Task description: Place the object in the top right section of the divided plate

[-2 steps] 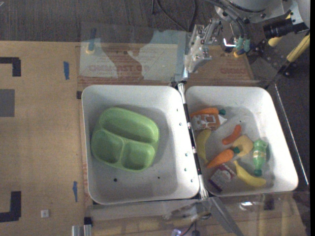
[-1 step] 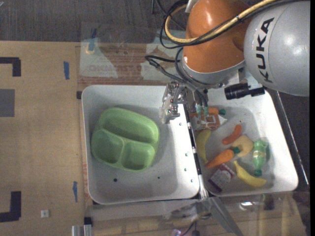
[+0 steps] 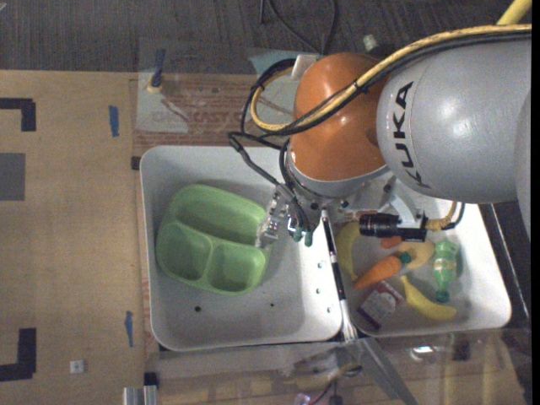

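Note:
A light green divided plate [image 3: 215, 239] lies in the left white bin [image 3: 253, 323], with one long section at the far side and two smaller ones at the near side. All of its sections that show are bare. My gripper [image 3: 291, 224] hangs under the orange wrist band, just above the plate's right rim and close to the wall between the two bins. The wrist hides much of the gripper, and I see nothing held in it.
The right bin [image 3: 494, 298] holds a carrot [image 3: 380, 270], a banana [image 3: 426, 302], a green bottle [image 3: 445, 264], a small carton [image 3: 381, 304] and another yellow fruit [image 3: 348, 247]. My bulky arm covers that bin's far half. Brown board lies to the left.

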Controlling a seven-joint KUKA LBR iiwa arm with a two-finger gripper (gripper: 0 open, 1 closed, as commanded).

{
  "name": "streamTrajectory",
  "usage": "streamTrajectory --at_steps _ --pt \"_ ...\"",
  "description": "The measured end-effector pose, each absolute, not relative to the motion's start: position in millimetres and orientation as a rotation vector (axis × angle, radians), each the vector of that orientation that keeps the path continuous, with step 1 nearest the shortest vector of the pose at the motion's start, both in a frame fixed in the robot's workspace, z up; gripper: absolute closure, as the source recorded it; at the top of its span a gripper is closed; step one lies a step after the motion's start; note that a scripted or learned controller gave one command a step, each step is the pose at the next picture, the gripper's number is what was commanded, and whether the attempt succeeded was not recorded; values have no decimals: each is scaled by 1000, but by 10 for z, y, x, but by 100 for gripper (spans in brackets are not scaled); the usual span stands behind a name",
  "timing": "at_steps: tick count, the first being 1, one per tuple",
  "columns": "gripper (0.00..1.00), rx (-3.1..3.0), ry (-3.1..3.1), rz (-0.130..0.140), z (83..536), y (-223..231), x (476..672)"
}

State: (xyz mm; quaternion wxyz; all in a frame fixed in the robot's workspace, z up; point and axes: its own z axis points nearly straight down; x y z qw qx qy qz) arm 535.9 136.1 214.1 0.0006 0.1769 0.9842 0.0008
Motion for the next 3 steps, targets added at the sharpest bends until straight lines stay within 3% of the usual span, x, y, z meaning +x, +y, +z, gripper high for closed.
streamTrajectory --at_steps 1,2,3 --pt "100 467 3100 4 2251 1280 5840" --pt "100 194 3127 3 4336 836 6266" --pt "100 258 3127 3 3900 1302 5588"
